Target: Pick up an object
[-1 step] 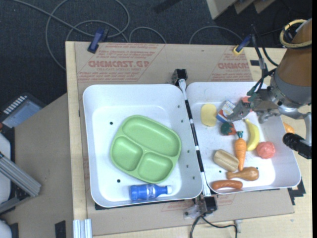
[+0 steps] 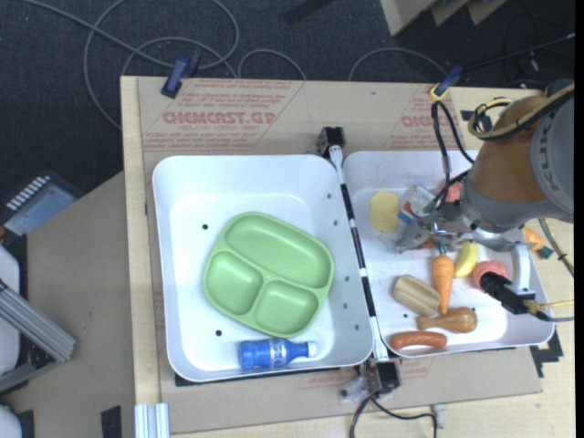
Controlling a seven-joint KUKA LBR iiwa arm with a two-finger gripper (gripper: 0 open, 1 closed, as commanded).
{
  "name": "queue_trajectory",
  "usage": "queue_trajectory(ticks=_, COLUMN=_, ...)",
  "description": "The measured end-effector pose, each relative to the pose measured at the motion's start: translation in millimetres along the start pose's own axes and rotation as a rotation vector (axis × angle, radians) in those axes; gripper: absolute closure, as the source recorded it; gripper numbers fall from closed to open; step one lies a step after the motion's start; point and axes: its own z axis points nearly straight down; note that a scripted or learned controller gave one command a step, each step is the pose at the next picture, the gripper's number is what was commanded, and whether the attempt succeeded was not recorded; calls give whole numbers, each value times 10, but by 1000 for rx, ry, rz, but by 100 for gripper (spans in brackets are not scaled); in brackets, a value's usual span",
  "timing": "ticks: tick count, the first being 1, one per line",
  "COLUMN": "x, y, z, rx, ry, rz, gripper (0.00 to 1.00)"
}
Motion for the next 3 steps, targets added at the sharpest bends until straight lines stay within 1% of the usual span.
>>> queue_trajectory(ticks=1, x=-23, y=-412, z=16, rx=1, ry=1, rz=0, gripper=0)
queue_trajectory(ticks=2, x=-23, y=-407, z=-83, rx=-1, ry=0, rz=1, gripper=100)
queue_trajectory(ticks=3, x=962, y=-308, z=-1000, rx=-5, ry=3, rz=-5, gripper=100)
